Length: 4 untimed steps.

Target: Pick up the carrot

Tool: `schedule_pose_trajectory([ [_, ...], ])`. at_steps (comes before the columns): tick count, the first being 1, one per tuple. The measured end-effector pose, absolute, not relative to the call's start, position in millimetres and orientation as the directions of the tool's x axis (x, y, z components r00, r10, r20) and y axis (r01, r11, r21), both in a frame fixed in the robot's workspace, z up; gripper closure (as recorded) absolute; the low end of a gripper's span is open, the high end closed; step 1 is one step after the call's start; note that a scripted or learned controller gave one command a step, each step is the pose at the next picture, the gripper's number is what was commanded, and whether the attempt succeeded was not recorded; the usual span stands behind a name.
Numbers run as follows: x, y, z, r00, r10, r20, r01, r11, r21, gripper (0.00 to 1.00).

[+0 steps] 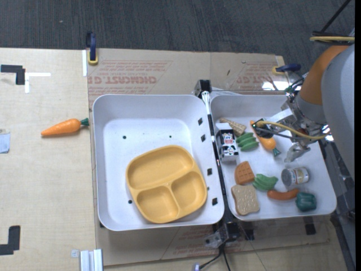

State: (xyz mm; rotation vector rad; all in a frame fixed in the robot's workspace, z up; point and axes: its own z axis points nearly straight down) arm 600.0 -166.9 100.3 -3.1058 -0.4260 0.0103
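Observation:
An orange carrot [62, 127] with a green stub lies on the wooden bench, left of the left bin [107, 112] and outside both bins. A smaller orange carrot-like piece [267, 141] lies in the right bin [330, 205], near its back. My gripper [295, 151] hangs over the right side of the right bin, just right of that small orange piece and above a silver can [295, 176]. It is far from the carrot on the bench. Yellow cables partly cover the gripper.
A yellow divided plate [166, 183] fills much of the left bin. The right bin holds several toy foods: a bread slice [245, 199], a sausage [282, 195], a green pepper [305, 201], a small carton [227, 144]. Blue-yellow clamps [91, 48] stand at the back.

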Motion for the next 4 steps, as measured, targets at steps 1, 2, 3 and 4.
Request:
schedule_pose_trajectory([
  [1,645.6,-125.1,91.4,0.941,0.337,-0.002,0.337,-0.941,-0.003,0.0],
  [2,645.3,-125.9,100.6,0.94,0.342,-0.006,0.342,-0.94,-0.002,1.0],
  [3,645.2,-125.9,100.5,0.939,0.343,-0.006,0.343,-0.939,-0.002,0.0],
  [4,632.3,-92.3,90.2,0.961,0.275,-0.007,0.275,-0.961,-0.005,0.0],
])
